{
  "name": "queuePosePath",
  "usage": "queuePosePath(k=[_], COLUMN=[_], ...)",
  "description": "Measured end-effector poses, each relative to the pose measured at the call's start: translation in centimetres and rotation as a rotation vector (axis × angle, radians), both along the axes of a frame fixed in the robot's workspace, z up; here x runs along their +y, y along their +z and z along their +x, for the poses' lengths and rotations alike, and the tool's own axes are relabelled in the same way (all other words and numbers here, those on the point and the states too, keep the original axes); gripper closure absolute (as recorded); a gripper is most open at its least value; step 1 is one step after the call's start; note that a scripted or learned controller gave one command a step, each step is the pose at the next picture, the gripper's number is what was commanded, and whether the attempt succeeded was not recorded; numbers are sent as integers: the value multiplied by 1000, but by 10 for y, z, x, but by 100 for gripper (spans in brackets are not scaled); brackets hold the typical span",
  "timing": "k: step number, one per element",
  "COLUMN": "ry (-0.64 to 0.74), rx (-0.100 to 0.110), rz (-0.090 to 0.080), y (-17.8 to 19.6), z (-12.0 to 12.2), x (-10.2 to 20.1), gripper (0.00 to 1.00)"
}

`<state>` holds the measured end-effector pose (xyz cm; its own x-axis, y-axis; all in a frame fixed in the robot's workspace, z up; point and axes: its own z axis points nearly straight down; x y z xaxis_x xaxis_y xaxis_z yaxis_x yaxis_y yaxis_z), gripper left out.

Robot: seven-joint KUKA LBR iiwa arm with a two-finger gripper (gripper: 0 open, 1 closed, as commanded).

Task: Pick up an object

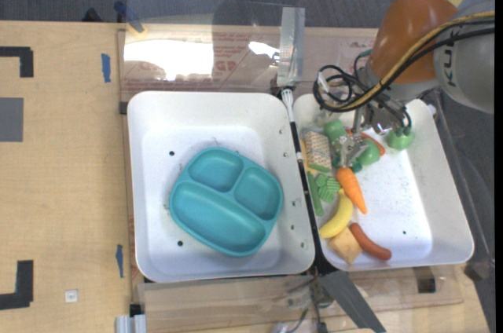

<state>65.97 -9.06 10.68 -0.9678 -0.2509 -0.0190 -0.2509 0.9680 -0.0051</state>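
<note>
A wooden bench [63,166] seen from above at a slant carries two shallow white bins set side by side, their inner walls touching. The left bin [157,119] holds one thing — a teal plate [226,200] with three compartments, lying flat and turned at an angle near the bin's middle.

The grey arm [464,60], with its orange band [413,29] and looping black and yellow cables [354,88], reaches in from the right and hangs over the far end of the right bin [416,198]. Its gripper [363,141] points down into a cluster of toy food against that bin's left side; it is too cluttered there to tell whether it has closed on anything.

In that cluster, a yellow banana [336,218] lies toward the near end, with a red sausage [369,240] just beside it and a tan block [346,247] touching its near tip. An orange carrot [353,188] slants above the banana, next to a green ridged piece [323,187] and a pale waffle-like piece [316,146]. Small green items [399,139] sit at the gripper, one to its right and others beneath it.
</note>
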Motion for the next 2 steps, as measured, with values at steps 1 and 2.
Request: queuePosePath(k=[1,2], ry=[-52,-51], rx=[-24,-31], rz=[-2,-4], y=[-3,-2], z=[-52,-97], x=[-2,-11], gripper=[0,0])
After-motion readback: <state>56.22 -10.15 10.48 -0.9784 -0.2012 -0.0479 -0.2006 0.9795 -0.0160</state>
